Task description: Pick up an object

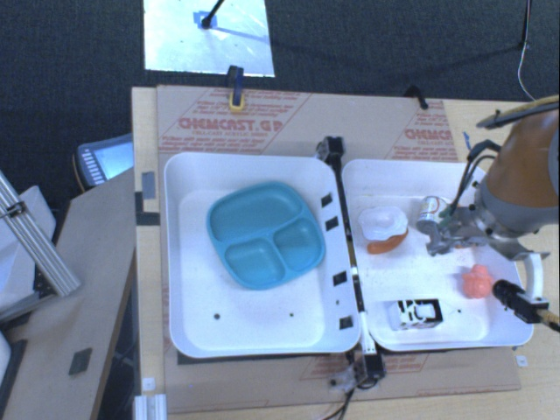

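— What sort of place is this?

— A robotics lab, by the look of it. The tabletop [144,261] is covered with a protective sheet [262,121] printed "CHEMCAST GP", held by a yellow clamp [236,94], and two shallow white bins [188,261] sit side by side on it.

— Anything else that says lab and not workshop?

— A grey arm with an orange band [529,160] reaches over the right bin. An aluminium framing rail [31,234] runs at the left, a cable [525,33] hangs at the top right, and dark carpet [70,51] covers the floor.
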`<state>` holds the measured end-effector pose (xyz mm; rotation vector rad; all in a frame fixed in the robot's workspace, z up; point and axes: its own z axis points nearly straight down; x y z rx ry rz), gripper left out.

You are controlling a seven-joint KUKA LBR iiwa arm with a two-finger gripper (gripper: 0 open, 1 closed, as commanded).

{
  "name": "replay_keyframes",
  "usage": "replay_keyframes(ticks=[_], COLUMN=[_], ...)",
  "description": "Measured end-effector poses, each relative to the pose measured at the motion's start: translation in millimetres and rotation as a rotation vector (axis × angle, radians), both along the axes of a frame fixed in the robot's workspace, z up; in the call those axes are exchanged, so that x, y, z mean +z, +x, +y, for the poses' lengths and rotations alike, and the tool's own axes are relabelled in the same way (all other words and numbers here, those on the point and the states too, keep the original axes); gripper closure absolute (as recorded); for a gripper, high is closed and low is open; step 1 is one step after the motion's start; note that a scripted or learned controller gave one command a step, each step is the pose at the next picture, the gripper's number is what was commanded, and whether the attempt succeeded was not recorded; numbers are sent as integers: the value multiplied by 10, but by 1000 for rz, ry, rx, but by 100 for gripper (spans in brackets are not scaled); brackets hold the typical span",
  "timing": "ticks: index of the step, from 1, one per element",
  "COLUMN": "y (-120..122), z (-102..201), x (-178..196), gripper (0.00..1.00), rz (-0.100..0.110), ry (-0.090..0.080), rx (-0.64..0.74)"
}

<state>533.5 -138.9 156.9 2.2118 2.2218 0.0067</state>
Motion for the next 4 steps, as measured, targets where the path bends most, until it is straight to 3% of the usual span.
replay_keyframes(ticks=[2, 4], y=[60, 81], z=[-12, 938], x=[760, 632], gripper=[100, 100], rz=[2, 6], ry=[0, 3], rx=[0, 5])
